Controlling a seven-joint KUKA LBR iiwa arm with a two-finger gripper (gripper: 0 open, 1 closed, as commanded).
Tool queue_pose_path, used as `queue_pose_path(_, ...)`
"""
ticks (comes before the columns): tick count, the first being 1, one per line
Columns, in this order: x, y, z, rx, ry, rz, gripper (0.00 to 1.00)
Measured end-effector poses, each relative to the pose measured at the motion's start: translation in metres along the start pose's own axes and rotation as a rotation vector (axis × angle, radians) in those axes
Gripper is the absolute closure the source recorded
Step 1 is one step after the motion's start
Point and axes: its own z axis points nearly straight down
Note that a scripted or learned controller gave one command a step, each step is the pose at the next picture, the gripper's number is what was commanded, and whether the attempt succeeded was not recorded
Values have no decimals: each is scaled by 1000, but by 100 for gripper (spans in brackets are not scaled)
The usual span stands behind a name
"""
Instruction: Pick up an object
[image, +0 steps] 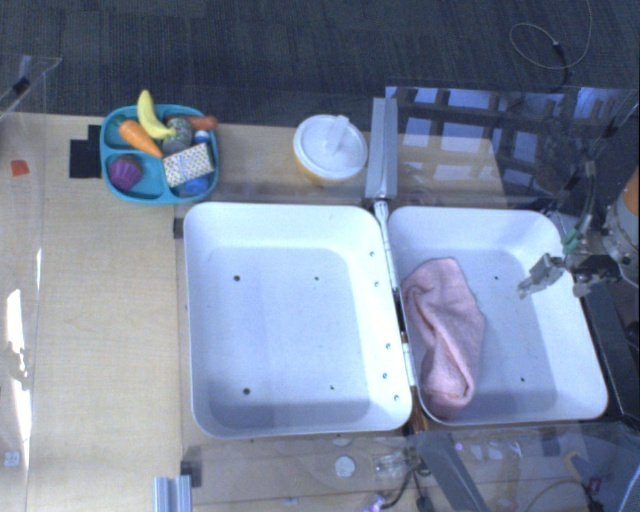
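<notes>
We see a pink cloth (443, 335) in the right bin (560, 400). The fingers (540, 274) hang right of the cloth, holding nothing; open or closed, we cannot tell.

The left bin (290, 400) offers bare floor throughout. In the right bin (560, 400), a crumpled pink towel (445, 335) fills the left side against the wall; the floor to its right lies open.
</notes>
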Motion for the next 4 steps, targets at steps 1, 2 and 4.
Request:
queue_pose_path(1, 53, 66, 101, 1, 1, -76, 0)
queue_pose_path(2, 57, 59, 149, -15, -3, -141, 0)
queue_pose_path(4, 107, 108, 55, -5, -1, -64, 0)
